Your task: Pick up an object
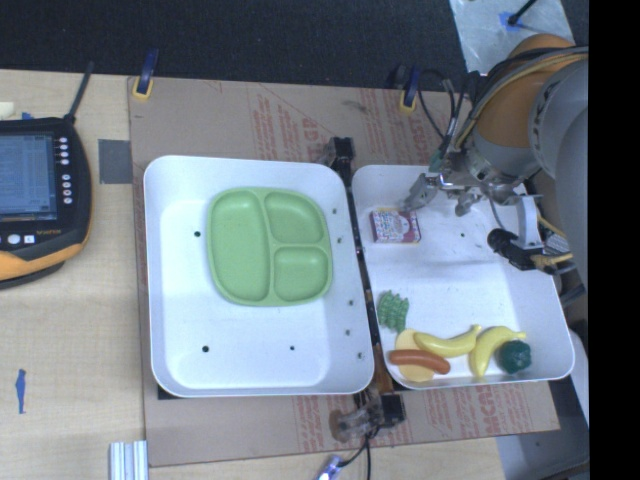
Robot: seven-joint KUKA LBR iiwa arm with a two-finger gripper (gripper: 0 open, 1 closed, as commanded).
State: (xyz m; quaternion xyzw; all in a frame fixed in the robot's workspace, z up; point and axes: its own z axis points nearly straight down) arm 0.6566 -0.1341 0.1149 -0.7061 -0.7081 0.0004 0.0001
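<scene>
My gripper (441, 199) hangs over the back of the right bin (540, 293), open, with nothing between its fingers. A pink and white packet (395, 226) lies just left of and below it, apart from the fingers. Along the bin's front lie a green leafy toy (393, 311), a hot dog (420, 365), two yellow bananas (452, 344) and a dark green round fruit (516, 357).
The left bin (180, 348) holds a light green divided plate (270, 245). A black clip (342, 151) sits at the back between the bins. A teach pendant (35, 198) rests at the bench's left edge. Cables and a black bracket (515, 248) hang beside the wrist.
</scene>
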